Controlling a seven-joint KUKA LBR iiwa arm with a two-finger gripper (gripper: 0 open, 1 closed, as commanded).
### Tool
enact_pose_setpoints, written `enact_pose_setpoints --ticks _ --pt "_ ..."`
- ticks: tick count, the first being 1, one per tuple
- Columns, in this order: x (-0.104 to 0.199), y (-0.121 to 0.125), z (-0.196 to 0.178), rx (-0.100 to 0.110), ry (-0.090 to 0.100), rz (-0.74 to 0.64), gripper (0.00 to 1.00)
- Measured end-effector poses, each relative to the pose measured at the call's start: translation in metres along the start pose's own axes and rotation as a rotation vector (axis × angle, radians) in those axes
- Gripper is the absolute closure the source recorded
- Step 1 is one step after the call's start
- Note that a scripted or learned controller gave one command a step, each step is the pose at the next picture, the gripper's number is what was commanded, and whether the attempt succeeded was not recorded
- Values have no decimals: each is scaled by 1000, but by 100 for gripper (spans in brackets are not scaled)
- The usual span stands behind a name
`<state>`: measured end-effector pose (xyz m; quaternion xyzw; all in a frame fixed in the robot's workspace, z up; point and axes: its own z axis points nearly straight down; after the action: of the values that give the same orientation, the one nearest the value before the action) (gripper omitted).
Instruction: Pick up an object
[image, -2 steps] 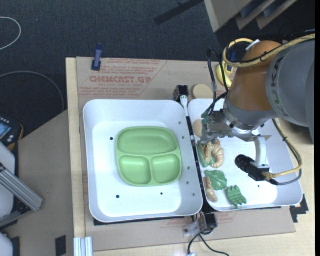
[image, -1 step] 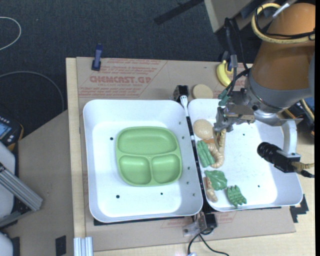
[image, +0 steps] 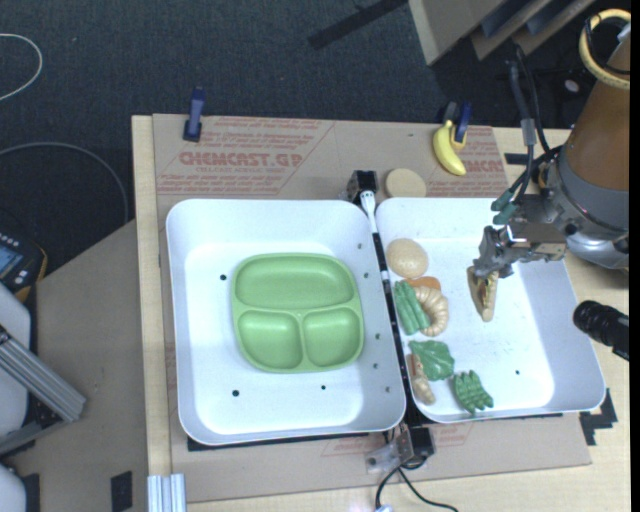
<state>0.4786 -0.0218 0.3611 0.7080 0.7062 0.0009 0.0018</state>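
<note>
The arm's upper part is cut off at the frame's right edge. Its gripper hangs over the right bin, fingers closed on a small tan piece whose shape is hard to make out. Left of the piece lie a bun, green pod, shrimp and leafy greens. The board behind reads "CHEMCAST GP". The bin's right half is open floor. A green tray fills the left bin.

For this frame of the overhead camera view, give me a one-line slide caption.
Gripper holds a tan toy above the right bin of play food; green divided tray sits in the left bin.
</note>
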Motion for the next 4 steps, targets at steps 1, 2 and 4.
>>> enact_pose_setpoints --ticks 1,2,4 --pt "66 2 -126 -9 3 -9 100" --pt "35 1 -38 11 0 1 100" --pt "37 3 -63 -1 -1 -4 100"
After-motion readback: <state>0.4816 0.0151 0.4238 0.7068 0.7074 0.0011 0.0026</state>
